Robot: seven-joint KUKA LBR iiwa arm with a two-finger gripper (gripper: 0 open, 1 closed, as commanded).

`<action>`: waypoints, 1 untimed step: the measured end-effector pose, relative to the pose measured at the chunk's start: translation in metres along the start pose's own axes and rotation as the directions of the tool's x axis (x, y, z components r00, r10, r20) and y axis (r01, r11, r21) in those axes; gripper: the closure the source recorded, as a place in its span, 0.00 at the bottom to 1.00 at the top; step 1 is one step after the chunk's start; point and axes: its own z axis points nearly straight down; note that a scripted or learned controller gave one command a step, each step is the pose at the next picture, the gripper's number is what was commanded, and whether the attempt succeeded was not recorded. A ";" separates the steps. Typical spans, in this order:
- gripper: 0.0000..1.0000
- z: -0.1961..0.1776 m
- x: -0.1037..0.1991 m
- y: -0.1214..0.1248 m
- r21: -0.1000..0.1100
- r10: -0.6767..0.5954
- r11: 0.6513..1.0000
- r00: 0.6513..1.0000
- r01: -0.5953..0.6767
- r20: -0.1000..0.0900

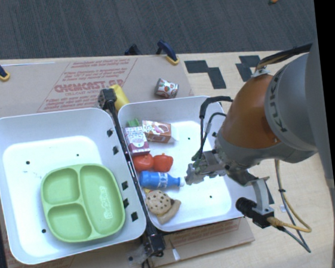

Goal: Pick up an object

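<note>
The camera view looks down on two white bins set side by side on a cardboard-covered bench. The left bin holds a green divided plate, lying flat toward its front.

The right bin carries the candidates for picking, crowded along its left wall: a small red and white carton, a second carton lying tilted just beside it, a red toy pepper below them, a blue bottle on its side, and a cookie resting on a tan wedge at the front corner. That clustering leaves the middle and right of the bin floor bare, which is likely why the arm has room to come down there.

The gripper sits low in the right bin, just beside the cap end of the blue bottle, under the orange band of the arm. The tool is too small and dark to read; how far it is parted cannot be told, and nothing can be seen in its hold. Its position suggests the bottle is the target, approached end-on.

Outside the bins, a small wrapped item lies on the cardboard behind the right bin, and a yellow object rests at the seam between them.
</note>
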 end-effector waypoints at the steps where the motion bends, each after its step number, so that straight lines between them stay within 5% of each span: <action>1: 0.00 0.000 0.000 0.000 0.001 0.000 1.000 1.000 0.000 0.001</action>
